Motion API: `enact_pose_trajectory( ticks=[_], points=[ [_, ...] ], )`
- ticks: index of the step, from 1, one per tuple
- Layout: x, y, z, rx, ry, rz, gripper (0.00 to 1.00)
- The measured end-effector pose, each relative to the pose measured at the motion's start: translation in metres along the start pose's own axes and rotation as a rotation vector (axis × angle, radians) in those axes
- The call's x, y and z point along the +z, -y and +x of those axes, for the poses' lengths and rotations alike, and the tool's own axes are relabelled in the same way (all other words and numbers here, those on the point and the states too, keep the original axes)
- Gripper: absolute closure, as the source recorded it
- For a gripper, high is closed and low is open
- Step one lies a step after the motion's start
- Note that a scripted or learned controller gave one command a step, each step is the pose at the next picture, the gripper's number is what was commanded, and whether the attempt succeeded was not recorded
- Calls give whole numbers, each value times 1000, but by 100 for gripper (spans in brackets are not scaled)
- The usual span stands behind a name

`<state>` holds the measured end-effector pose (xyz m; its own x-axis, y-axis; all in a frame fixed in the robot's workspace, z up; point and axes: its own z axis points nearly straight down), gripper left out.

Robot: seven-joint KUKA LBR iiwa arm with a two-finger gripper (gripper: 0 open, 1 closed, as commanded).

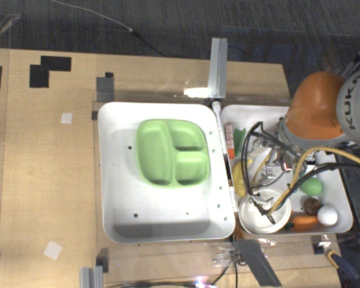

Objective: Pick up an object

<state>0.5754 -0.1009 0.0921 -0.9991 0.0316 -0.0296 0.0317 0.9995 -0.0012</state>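
robot lab: kuka arm point(324, 110), 2 bins point(117, 161).

Two shallow white bins sit side by side: the left bin point(117, 221) and the right bin point(346, 212). The left one holds one green divided tray point(171, 152) with three compartments. In the right bin, partly hidden under the arm, there are one green ball point(312, 186), one white ball point(327, 215), one dark brown round object point(312, 204), one orange carrot-shaped piece point(304, 222), one white cup point(263, 216), and one yellow item point(239, 182) by the dividing wall.

letters "kuk" on the grey arm point(355, 104)
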Motion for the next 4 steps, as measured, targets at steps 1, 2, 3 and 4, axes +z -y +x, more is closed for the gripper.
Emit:
enact_pose_trajectory(
  ticks=[1, 2, 3, 4],
  points=[
    [0, -12, 4, 147, -6, 3, 0],
    [-30, 45, -14, -43, -18, 1, 0],
    [3, -6, -36, 57, -14, 1, 0],
    [-13, -5, -41, 54, 3, 3, 100]
  ],
)
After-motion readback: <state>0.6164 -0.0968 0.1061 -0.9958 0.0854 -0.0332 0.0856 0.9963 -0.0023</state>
